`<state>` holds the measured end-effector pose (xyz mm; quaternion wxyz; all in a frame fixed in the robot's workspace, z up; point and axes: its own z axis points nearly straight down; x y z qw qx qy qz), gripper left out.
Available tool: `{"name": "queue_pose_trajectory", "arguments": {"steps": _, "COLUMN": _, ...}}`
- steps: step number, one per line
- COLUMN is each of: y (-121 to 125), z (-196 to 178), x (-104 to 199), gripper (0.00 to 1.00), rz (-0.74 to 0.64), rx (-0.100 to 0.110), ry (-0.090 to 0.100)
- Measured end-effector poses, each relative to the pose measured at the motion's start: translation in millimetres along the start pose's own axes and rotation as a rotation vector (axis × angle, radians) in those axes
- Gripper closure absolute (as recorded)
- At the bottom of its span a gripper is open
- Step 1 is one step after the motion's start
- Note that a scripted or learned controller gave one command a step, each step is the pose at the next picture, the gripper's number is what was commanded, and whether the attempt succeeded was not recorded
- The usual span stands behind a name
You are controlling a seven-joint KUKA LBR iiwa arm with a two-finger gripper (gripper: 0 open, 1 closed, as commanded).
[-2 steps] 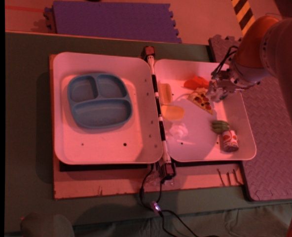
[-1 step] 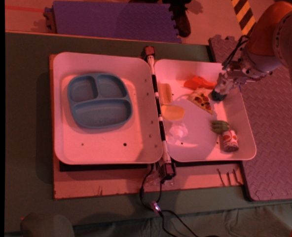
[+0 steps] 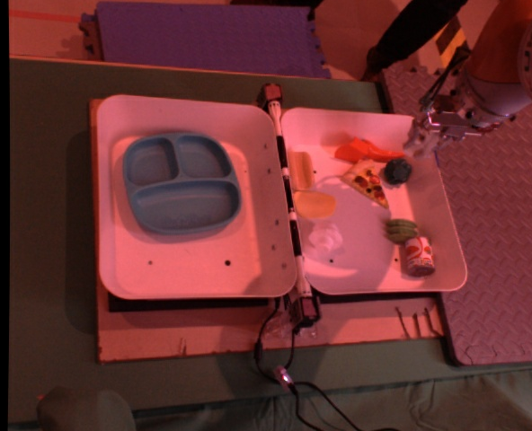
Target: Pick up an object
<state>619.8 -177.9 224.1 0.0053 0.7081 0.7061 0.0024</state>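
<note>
The right bin [image 3: 446,206] holds several small objects: an orange piece [image 3: 367,148], a pizza slice [image 3: 367,183], a dark round lump [image 3: 397,171], a yellow block [image 3: 301,169], a yellow disc [image 3: 314,205], a clear crumpled item [image 3: 325,237], a green item [image 3: 399,230] and a red can [image 3: 418,256]. My gripper [image 3: 421,142] hovers at the bin's far right rim, just up and right of the dark lump. Nothing shows between its fingers.
The left bin [image 3: 257,151] bears a blue divided plate [image 3: 181,183]. A black-and-white bar [image 3: 288,214] runs between the bins, with cables trailing off the bench's front. A purple foam mat [image 3: 203,34] lies behind the bench.
</note>
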Motion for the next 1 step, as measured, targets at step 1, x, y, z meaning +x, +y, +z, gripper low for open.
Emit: {"name": "queue_pose_trajectory", "arguments": {"steps": 1, "y": -3.1, "z": -65.3, "x": -6.0, "gripper": 1.0, "rz": 0.0, "rx": -0.003, "ry": -0.001}}
